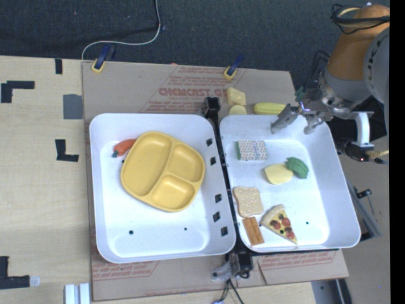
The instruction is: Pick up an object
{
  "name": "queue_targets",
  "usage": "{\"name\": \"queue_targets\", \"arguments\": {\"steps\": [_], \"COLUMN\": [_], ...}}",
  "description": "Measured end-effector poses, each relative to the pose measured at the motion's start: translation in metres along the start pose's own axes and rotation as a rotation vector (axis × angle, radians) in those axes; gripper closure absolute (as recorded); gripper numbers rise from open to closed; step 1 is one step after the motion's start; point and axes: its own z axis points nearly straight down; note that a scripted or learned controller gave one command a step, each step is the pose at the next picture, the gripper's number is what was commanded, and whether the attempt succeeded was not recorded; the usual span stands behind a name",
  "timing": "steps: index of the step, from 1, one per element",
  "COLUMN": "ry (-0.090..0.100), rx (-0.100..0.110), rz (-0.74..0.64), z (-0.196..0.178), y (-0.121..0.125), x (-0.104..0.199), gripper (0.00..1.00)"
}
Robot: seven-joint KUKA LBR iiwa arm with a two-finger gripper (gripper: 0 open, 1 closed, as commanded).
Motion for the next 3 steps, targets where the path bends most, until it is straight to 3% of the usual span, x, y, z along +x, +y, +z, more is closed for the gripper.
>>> {"name": "queue_targets", "arguments": {"steps": [1, 2, 3], "ry": [0.000, -0.002, -0.002], "rx": [0.001, -0.004, -0.005], "rz": [-0.001, -0.001, 0.000], "z": [0.122, 0.119, 0.109], "y": [-0.035, -0.074, -0.073], "x": [-0.004, 0.035, 0.033], "gripper": [0.00, 0.00, 1.00]}}
